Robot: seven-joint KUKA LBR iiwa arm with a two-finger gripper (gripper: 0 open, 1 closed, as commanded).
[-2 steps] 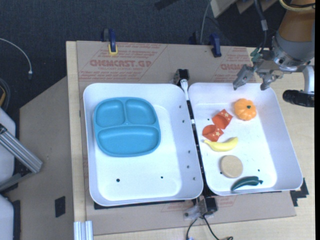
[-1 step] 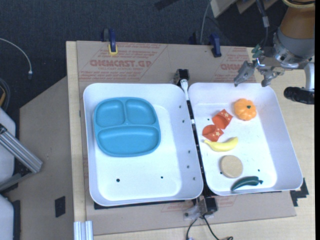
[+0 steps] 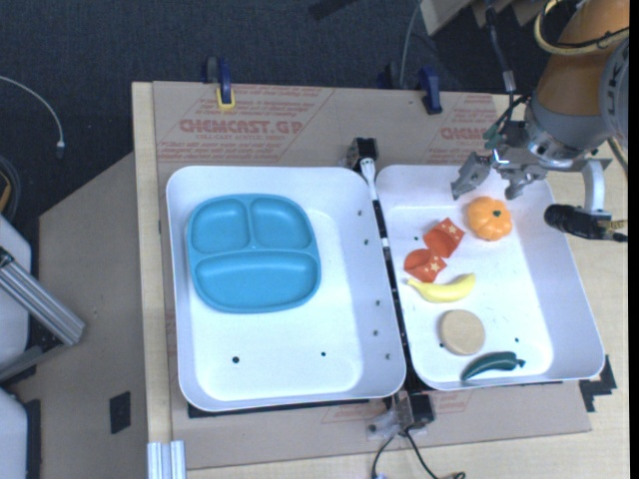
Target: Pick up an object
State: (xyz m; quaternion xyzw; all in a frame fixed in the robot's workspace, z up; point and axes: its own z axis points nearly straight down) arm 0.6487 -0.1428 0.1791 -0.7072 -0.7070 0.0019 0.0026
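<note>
Orange pumpkin lies in right bin.

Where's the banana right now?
In the right bin, about mid-bin: the banana lies just below the red pieces and just above the round tan disc.

One fixed camera looks down at a slant on the bench — both white bins in full view, the arm entering from right.

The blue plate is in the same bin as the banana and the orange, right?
Not quite. The camera view shows the blue plate alone in the left bin; the banana and the orange lie in the right bin.
</note>
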